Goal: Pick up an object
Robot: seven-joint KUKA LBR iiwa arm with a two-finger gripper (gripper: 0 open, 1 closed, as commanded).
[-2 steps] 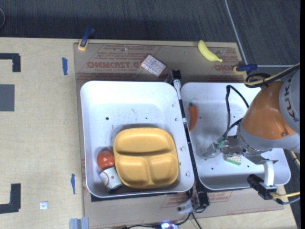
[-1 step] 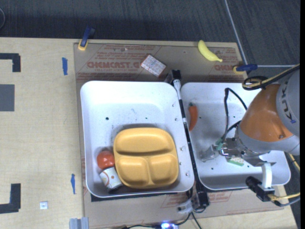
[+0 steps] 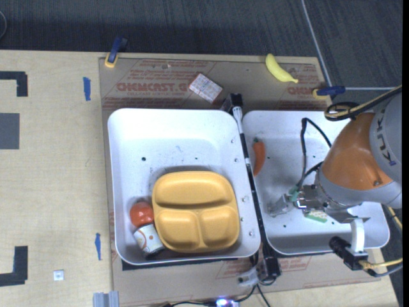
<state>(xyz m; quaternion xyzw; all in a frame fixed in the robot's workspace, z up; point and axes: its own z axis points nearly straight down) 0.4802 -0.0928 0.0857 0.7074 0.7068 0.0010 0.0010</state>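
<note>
Arm down in the right bin, claw state unclear

The claw (image 3: 281,203) sits low on the right bin (image 3: 281,238) floor; whether it is spread or closed, or has anything, I cannot tell. An orange carrot-like piece (image 3: 258,157) lies at 11 o'clock from it, near the bins' shared wall. In the left bin (image 3: 128,133) a yellow divided tray (image 3: 195,210) rests at 5 o'clock, a small red-and-white toy (image 3: 144,226) touching its 8 o'clock side. A banana (image 3: 280,69) lies on the desk (image 3: 51,171) beyond.

arm (image 3: 377,165) cut off at right edge
</note>
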